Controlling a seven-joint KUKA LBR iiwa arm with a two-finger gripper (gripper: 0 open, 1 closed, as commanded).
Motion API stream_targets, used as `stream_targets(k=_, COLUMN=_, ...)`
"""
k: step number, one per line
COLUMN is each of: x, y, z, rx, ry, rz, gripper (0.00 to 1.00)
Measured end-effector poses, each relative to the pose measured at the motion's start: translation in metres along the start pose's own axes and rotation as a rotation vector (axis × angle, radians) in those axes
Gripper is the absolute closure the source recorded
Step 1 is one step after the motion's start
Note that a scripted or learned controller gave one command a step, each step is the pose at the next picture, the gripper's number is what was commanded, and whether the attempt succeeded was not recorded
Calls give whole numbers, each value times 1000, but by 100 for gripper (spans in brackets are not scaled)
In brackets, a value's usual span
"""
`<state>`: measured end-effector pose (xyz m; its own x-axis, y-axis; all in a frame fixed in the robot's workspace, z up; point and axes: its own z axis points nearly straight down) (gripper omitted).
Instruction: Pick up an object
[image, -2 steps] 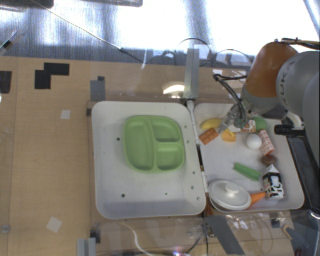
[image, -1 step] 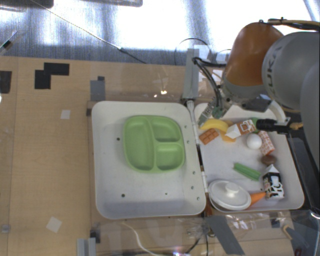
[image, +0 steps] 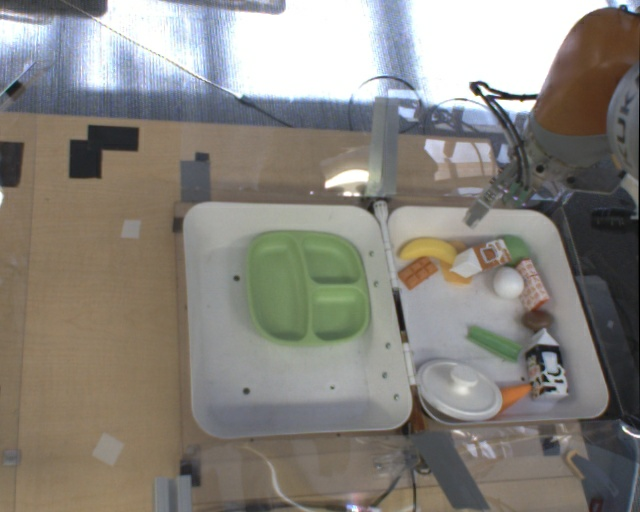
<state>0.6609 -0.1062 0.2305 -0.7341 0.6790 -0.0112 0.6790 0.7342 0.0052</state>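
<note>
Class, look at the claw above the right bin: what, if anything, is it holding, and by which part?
Nothing is held. The claw hangs over the far rim of the right bin, apart from the banana and the other items lying in it.

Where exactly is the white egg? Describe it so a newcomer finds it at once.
Start at the right bin, the one crowded with toy food, and look to its upper half. The egg lies just below a small brown-and-white carton and left of a red-and-white packet. It is the only plain white, round thing there.
</note>
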Motion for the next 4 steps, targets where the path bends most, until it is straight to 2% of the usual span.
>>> stream_targets(k=1, x=3, y=3, z=1, rx=-1, ry=3, rz=-6, gripper=0)
stream_targets(k=2, x=3, y=-20, z=94, rx=6, ry=12, rz=101, gripper=0)
stream_targets(k=3, x=-25, y=-63, z=142, rx=-1, ry=0, rz=178, gripper=0)
stream_targets(k=4, x=33, y=-3, z=141, rx=-4, ry=3, rz=251, gripper=0)
